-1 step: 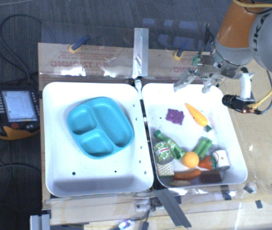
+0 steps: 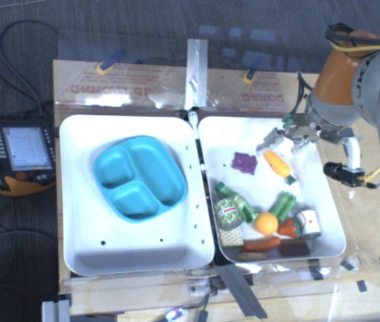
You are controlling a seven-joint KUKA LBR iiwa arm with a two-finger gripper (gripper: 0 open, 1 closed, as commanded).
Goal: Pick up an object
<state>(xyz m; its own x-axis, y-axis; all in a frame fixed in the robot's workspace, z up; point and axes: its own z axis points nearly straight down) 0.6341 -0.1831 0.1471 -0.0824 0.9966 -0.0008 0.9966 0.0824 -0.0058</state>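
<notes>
My gripper (image 2: 278, 145) hangs over the far part of the right bin (image 2: 330, 200), fingers spread open with nothing between them. Just below it lies an orange carrot-like piece (image 2: 277, 164) with a green end. A purple piece (image 2: 244, 162) lies to the left of the carrot. Nearer the front of the bin sit a green-and-white packet (image 2: 230, 212), an orange ball (image 2: 266, 224), a green vegetable (image 2: 283, 205), a red piece (image 2: 288, 229), a small white box (image 2: 309, 220), a brown sausage-like piece (image 2: 262, 244) and a dark block (image 2: 295, 247).
The left bin (image 2: 82, 247) holds a blue divided plate (image 2: 140, 177). A teach pendant (image 2: 17, 156) lies left of the bench. The grey arm with its orange band (image 2: 340, 76) comes in from the upper right.
</notes>
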